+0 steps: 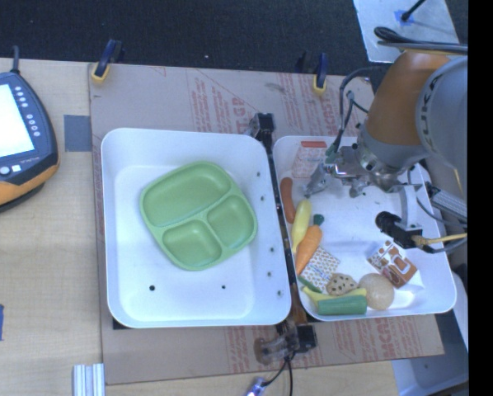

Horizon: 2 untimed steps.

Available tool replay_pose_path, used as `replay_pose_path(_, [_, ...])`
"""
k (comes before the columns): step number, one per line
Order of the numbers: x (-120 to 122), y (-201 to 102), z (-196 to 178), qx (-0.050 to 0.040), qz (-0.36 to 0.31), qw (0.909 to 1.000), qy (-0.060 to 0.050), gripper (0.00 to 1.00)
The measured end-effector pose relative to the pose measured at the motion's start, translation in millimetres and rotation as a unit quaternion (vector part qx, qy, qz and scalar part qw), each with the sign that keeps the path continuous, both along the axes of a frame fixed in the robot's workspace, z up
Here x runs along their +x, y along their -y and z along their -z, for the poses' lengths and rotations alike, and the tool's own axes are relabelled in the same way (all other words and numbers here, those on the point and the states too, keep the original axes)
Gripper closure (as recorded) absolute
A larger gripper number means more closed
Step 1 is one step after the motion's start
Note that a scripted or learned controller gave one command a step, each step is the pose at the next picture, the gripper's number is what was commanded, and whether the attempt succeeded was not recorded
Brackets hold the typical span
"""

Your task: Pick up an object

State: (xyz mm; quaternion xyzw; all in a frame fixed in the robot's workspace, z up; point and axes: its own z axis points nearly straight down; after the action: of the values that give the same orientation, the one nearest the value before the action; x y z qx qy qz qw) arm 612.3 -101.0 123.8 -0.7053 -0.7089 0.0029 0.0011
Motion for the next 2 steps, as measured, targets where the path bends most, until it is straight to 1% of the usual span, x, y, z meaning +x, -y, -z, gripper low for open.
replay_pose_path(1, [44,14,32,0.0011,0.0,1.0,0.001,0.0])
replay_pose_path(2, [44,-7,32,0.0005,-0.001,1.0,0.0,0.0])
